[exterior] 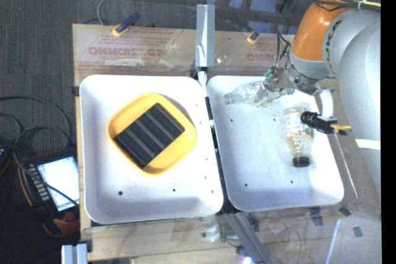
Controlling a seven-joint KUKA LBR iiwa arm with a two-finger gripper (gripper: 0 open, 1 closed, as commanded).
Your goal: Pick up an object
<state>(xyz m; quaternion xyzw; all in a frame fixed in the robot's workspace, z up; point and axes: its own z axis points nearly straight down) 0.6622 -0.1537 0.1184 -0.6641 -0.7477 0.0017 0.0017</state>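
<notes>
From the overhead camera, my gripper (274,85) hangs over the far part of the shallow white bin on the view's right (260,190), at one end of a crumpled clear plastic bottle (244,94) that lies by that bin's far-left corner. I cannot tell how my jaws stand. A second clear plastic bottle with a dark cap (297,134) lies toward that bin's right wall. Left of that bin, the neighbouring white bin (102,198) holds a rounded yellow pad with a black ribbed top (180,148).
</notes>
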